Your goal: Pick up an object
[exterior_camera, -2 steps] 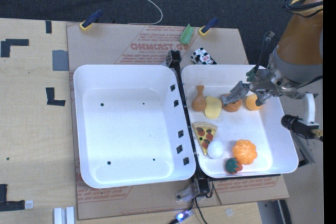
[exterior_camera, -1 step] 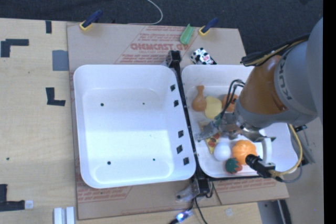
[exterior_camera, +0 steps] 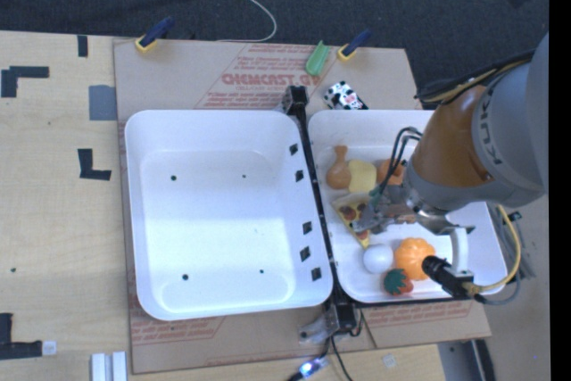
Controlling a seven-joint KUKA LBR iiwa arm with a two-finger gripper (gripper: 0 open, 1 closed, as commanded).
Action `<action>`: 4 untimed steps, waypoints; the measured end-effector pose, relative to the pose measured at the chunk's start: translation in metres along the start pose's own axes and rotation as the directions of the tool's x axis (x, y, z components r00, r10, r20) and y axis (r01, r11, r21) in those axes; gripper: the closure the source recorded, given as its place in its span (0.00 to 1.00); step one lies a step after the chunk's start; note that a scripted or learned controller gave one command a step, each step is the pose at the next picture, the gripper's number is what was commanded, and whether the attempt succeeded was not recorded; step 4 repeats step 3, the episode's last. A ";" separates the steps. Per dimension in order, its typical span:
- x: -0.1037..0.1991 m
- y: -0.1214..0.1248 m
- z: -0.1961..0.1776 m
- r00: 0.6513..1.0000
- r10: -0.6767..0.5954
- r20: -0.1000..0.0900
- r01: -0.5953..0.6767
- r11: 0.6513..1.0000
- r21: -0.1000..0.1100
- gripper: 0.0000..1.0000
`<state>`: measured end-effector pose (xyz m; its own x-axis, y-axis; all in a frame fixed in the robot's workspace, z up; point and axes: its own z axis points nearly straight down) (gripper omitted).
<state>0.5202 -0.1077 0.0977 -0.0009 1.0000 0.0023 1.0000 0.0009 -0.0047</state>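
The grey arm (exterior_camera: 486, 134), with its orange band above the wrist, reaches down into the right bin (exterior_camera: 403, 122), and its jaws hang low over the toys near that bin's left wall. Whether they are released or clenched cannot be told, since the wrist body hides them; nothing shows between them.

All the pickable things lie in the right bin. A tan pear-shaped toy (exterior_camera: 339, 169) stands near the bin's left wall, with a pale yellow block (exterior_camera: 361, 175) touching its right side. Below them, just under the jaws, lies a small yellow piece with red spots (exterior_camera: 351, 211). Nearer the bin's front edge sits a white ball (exterior_camera: 377, 259), an orange ball (exterior_camera: 413, 253) touching its right side, and a small green and red toy (exterior_camera: 397, 282) just below the two.

The left bin (exterior_camera: 147, 192) adjoins the right bin's left wall. Beyond the right bin's far edge, a black and white spotted toy (exterior_camera: 343, 95) lies on the cardboard sheet (exterior_camera: 205, 71) covering the tabletop.
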 end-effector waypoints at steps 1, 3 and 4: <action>0.087 -0.037 -0.091 1.000 -0.009 -0.001 0.009 1.000 -0.007 1.00; 0.180 -0.004 -0.302 1.000 -0.006 -0.001 0.006 1.000 -0.022 1.00; 0.180 -0.004 -0.302 1.000 -0.006 -0.001 0.006 1.000 -0.022 1.00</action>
